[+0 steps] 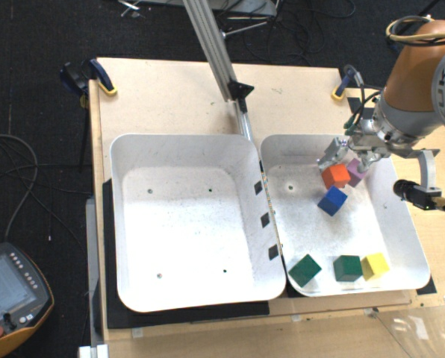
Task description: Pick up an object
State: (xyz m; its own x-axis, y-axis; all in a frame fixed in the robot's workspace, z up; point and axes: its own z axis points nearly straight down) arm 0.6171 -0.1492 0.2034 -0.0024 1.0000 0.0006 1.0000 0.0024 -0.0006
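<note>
In the right bin [402, 230], my gripper [345, 162] hangs low over the far middle, open, its fingers spread just above an orange block [335, 176] and a purple block [355, 174] that lie side by side. I see nothing held between the fingers. A blue block [332, 201] lies just in front of the orange one. Near the bin's front wall sit a dark green block [305, 269], a second green block [347, 268] and a yellow block [375, 265].
The left bin [133, 200] stands beside the right one, sharing a middle wall [266, 215]. A metal pole [211, 39] slants up from the bench behind the bins. Clamps sit at the bench's far corners [95, 77]. A teach pendant [10, 297] lies on the floor at left.
</note>
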